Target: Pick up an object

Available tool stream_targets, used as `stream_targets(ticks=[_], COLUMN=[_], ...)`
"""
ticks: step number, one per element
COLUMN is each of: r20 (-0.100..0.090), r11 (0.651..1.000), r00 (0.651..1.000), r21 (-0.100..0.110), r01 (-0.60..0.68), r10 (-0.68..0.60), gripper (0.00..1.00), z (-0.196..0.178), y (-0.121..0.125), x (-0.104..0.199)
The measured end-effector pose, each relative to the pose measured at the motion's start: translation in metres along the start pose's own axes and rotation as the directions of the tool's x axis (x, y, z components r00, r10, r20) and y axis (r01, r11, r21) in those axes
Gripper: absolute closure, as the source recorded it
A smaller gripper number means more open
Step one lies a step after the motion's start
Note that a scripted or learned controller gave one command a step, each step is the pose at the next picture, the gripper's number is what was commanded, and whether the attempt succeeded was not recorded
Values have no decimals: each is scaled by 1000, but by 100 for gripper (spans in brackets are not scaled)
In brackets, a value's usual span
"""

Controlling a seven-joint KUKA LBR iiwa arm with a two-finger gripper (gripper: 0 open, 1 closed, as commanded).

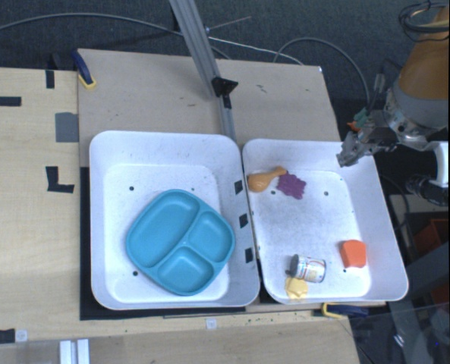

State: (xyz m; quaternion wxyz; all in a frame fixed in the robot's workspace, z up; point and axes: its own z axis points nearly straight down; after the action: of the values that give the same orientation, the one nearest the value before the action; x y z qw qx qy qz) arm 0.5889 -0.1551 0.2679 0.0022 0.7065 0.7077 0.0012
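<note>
Camera view: I count two white bins side by side on the bench (171, 89). The left bin (103, 203) holds one blue divided plate (180, 241) with three compartments. The right bin (384, 226) holds five objects: one tan gourd-shaped piece (265, 178) touching one purple piece (291, 186) at upper left, one orange block (353, 253) at lower right, and one small can (308, 268) lying just above one yellow piece (296, 287) at the bottom edge. The gripper (350, 155) sits at the bin's upper right corner; I cannot tell how its fingers stand.
</note>
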Motion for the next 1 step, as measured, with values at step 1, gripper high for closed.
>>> stream_targets(ticks=[1], r20=[-3], r11=[1000], r00=[1000], r21=[8], r01=[4], r10=[-4], gripper=[100], z=[15], y=[-12], x=[57])
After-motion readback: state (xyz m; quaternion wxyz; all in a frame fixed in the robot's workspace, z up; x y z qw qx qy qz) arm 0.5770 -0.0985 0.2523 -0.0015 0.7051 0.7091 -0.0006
